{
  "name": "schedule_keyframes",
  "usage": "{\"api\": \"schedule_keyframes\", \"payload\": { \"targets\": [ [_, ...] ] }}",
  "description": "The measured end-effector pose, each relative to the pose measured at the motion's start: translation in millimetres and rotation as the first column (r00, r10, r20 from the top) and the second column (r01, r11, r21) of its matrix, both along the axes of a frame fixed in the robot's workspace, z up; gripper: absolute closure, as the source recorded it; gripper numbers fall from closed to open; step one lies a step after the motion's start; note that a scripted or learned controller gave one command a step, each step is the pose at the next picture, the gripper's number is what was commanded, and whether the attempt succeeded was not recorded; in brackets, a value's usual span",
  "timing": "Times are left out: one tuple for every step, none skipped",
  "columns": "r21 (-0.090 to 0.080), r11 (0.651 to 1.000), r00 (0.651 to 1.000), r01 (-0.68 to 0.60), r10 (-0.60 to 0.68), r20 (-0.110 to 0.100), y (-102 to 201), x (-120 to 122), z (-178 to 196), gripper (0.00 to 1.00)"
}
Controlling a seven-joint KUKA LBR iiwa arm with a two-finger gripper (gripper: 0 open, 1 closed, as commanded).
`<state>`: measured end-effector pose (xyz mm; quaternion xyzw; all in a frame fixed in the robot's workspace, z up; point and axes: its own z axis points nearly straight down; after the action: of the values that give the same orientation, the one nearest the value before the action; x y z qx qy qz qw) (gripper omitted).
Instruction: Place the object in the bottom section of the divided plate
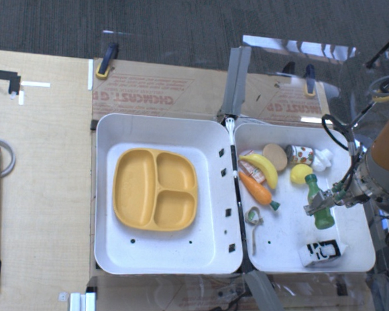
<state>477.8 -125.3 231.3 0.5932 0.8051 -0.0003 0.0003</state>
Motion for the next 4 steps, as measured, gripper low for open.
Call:
{"api": "schedule_keyframes", "payload": {
  "targets": [
    [0.000,1.000,1.000,0.019,-0.019,-0.004,71.9,-0.6,-17.1,1.00],
    [0.000,0.994,0.994,-0.113,0.113,-0.004,150.0,-0.7,-29.9,1.00],
    [-0.004,0.947,0.947,0.322,-0.322,-0.003,195.6,9.7,-12.0,1.00],
    [-0.005,0.823,0.823,0.568,-0.568,-0.001,297.0,42.5,0.8,1.00]
  ]
}}
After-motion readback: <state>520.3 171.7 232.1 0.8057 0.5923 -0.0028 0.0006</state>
